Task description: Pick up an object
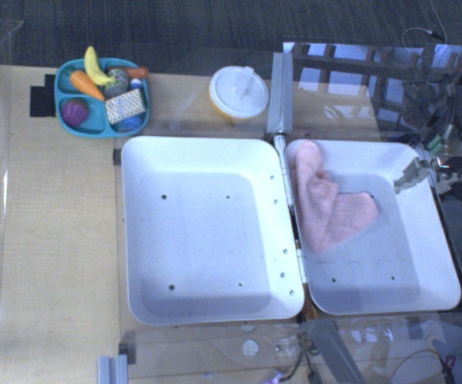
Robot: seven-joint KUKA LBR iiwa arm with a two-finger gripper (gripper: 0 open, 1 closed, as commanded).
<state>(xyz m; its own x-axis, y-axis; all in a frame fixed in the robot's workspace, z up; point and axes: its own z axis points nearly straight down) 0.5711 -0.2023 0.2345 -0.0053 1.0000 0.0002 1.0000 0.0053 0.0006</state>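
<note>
In the camera view, a pink cloth (331, 206) is seen crumpled in the right bin (423, 290), against its left wall. The gripper (413, 174) is seen at that bin's upper right rim, well apart from the cloth; its state cannot be told. A blue tray (64, 126) of toy food and a white lidded container (239, 93) are set behind the left bin (206, 298).

a robotics lab: white bins (201, 152) on a bench, clear guards, loose cables (435, 18)
</note>
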